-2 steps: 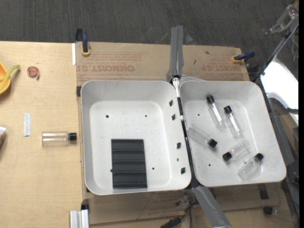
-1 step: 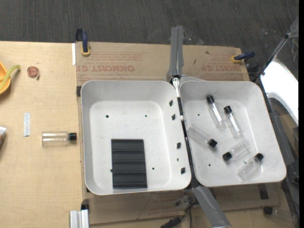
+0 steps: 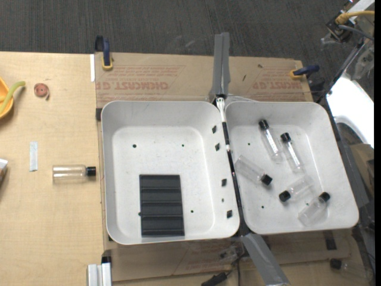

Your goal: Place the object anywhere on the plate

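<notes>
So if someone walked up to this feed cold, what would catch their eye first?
Probably the dark ribbed plate lying at the near side of the left bin, stark against the white. Next, the cluster of clear vials with black caps scattered across the right bin, five as far as I can count. One more vial lies on its side on the wooden bench, left of the bins.

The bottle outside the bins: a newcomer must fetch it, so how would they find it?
Start from the left bin and look at the wooden bench just left of it. The bottle lies there on its side, alone, while the other bottles sit in the right bin.
</notes>
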Robot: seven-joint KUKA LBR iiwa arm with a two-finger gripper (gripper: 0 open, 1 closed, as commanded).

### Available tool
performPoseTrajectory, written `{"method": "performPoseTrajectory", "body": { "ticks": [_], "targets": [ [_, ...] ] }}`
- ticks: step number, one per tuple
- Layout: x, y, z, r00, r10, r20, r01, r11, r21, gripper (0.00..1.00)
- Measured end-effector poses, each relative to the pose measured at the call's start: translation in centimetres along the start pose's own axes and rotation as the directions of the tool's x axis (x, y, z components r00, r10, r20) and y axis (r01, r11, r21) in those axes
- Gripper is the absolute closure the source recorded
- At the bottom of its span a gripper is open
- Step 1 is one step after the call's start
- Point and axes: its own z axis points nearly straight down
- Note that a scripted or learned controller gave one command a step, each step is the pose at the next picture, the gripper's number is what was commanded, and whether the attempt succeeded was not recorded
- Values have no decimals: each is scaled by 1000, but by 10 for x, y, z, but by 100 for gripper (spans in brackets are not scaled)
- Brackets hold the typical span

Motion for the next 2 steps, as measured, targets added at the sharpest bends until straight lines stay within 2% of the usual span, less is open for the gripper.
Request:
{"method": "performPoseTrajectory", "body": {
  "ticks": [1,2],
  "targets": [
    [-49,47,0,983,181,0,-181,983,0,0],
    [-83,76,0,947,321,-1,-321,947,0,0]
  ]
}}
